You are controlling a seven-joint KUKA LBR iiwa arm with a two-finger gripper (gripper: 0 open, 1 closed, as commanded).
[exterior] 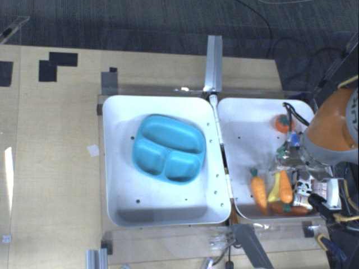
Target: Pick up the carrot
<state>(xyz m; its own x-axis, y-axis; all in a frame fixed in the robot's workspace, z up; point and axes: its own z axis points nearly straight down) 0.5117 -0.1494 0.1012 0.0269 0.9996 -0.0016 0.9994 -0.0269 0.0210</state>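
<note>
Two orange carrots lie near the front of the right bin (247, 122). One carrot (258, 190) with a green top lies free towards the bin's middle. The other carrot (285, 187) lies to its right, directly under my gripper (291, 170). The gripper hangs low over that second carrot, at its upper end, and the arm's wrist hides the contact. A yellow piece (274, 190) is wedged between the two carrots.
A red-orange piece (293, 209) lies against the right bin's front wall. A small tomato-like fruit (282, 123) sits at the back right. The left bin (118, 150) holds a blue divided tray (168, 148). A metal divider post (213, 66) stands between the bins.
</note>
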